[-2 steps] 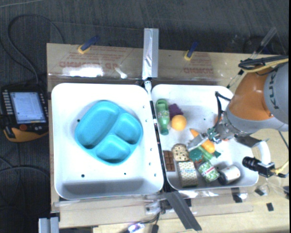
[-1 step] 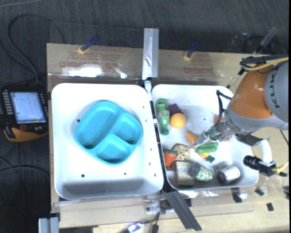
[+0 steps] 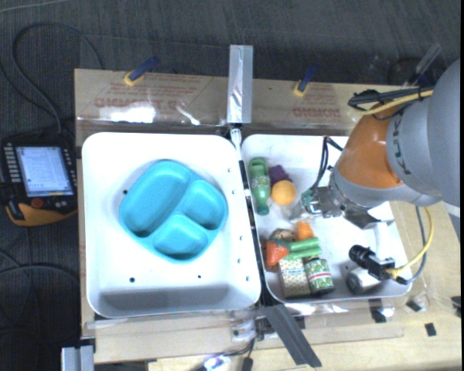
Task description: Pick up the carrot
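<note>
I'm still on the approach: my gripper (image 3: 315, 202) (open or shut, I cannot tell) hangs just above the carrot (image 3: 303, 230) in the right bin (image 3: 294, 147), so next comes a careful descent.

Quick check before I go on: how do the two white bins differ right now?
The left bin carries one large thing, a blue three-compartment tray; the right bin carries a cluster of small toy foods, including the carrot. The arm reaches over the right bin, not over the left bin. Both are shallow, white, and sit side by side.
</note>
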`<state>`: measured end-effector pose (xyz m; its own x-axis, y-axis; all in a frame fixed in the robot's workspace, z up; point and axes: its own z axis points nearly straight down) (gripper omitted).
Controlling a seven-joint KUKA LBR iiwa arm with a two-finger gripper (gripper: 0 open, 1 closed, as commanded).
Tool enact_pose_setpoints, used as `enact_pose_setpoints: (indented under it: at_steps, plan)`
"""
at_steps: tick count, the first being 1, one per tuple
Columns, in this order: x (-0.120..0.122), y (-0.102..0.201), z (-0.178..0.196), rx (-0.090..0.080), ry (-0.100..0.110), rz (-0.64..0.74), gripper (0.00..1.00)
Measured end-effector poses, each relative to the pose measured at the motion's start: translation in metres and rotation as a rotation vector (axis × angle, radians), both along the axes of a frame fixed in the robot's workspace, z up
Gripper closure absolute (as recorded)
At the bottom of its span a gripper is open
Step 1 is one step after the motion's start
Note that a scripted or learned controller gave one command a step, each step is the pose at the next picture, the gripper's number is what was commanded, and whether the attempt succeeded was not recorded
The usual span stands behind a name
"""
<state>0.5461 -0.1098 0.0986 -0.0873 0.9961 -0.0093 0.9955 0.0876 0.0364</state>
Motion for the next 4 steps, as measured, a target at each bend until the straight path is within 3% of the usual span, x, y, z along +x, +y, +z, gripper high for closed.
enact_pose_setpoints:
  at_steps: [1, 2, 3, 4]
  plan:
    - [-0.0392, -0.0031, 0.0006, 0.007, -0.013, -0.322, 1.0]
    - [-0.0477, -0.0024, -0.0087, 0.008, 0.016, -0.323, 0.0]
    - [-0.0478, -0.0024, -0.0087, 0.008, 0.016, -0.323, 0.0]
    - [-0.0483, -0.0015, -0.0016, 0.01, 0.022, -0.324, 1.0]
